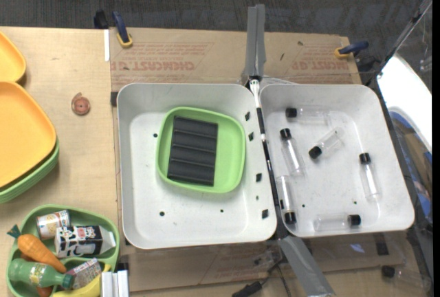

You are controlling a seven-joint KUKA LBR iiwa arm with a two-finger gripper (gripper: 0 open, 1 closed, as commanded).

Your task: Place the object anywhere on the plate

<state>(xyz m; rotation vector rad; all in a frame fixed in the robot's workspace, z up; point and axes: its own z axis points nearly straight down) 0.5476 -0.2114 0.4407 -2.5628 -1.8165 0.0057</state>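
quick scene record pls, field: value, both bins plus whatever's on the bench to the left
left bin: shallow white bin holding a green square plastic plate
on plate: dark ridged rectangular block, lying flat
right bin: shallow white bin with several clear plastic tubes with black caps, scattered
bench left: stacked orange plates; green bowl of toy food
task state: block rests on the plate

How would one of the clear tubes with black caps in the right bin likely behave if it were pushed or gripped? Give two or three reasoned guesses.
A clear tube is a smooth cylinder lying flat on the right bin floor, so it would probably roll if nudged sideways. It looks thin, so likely light. Its glossy see-through wall suggests that it may slip in a grip.
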